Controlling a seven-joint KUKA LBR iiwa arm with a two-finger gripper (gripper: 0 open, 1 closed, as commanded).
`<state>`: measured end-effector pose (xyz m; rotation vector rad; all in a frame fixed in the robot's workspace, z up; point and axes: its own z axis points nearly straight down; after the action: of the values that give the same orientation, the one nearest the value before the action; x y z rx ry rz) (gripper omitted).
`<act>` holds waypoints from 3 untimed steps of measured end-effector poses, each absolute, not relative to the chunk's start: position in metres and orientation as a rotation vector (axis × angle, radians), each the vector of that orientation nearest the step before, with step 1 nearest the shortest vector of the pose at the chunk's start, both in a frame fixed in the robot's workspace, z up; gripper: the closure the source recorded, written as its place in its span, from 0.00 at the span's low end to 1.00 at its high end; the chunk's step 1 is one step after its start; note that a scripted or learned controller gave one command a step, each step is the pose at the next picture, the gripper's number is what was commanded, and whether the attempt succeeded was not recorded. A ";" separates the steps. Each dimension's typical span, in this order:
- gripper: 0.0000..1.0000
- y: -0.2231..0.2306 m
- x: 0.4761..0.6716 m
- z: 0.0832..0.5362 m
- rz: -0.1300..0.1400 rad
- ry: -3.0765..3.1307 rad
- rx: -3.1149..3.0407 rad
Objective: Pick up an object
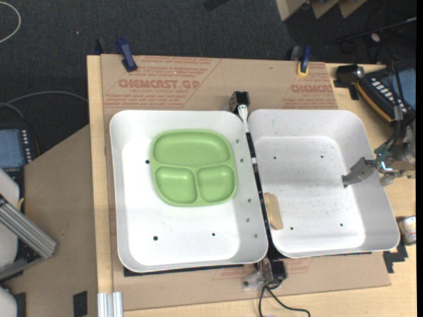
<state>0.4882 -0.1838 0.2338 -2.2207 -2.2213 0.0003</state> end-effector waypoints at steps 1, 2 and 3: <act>1.00 -0.184 0.489 0.245 -0.002 -2.225 -2.222; 1.00 -0.225 0.552 0.170 0.001 -2.225 -2.223; 1.00 -0.224 0.588 0.264 -0.008 -2.234 -2.227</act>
<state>0.5881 -0.2239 0.2645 -2.2268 -2.2344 -0.0082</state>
